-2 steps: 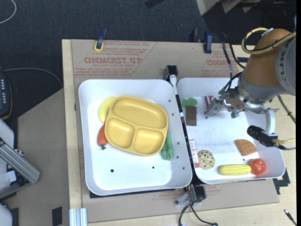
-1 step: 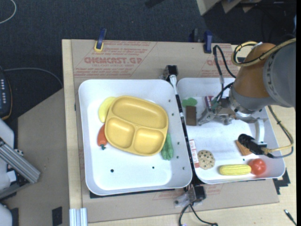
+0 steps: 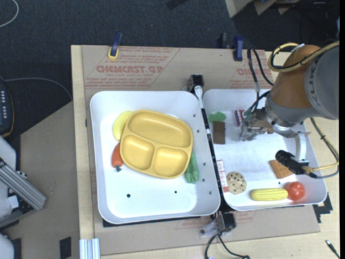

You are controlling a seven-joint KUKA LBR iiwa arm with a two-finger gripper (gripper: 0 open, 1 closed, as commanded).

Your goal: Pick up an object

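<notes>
In the left bin (image 3: 102,161) a yellow divided tray (image 3: 156,143) lies over a red pepper (image 3: 117,157), a yellow piece (image 3: 121,124) and a green leafy item (image 3: 192,169). The right bin (image 3: 253,158) holds a brown block (image 3: 219,132) near its far left, a cookie (image 3: 235,182), corn (image 3: 268,194) and a tomato (image 3: 295,190) along its near side. The pincer (image 3: 251,127) hangs over the far part of the right bin; whether it is open or closed cannot be told.

Grey arm (image 3: 318,80) with orange band from the right, wrist bent down, hand (image 3: 249,131) low.
</notes>
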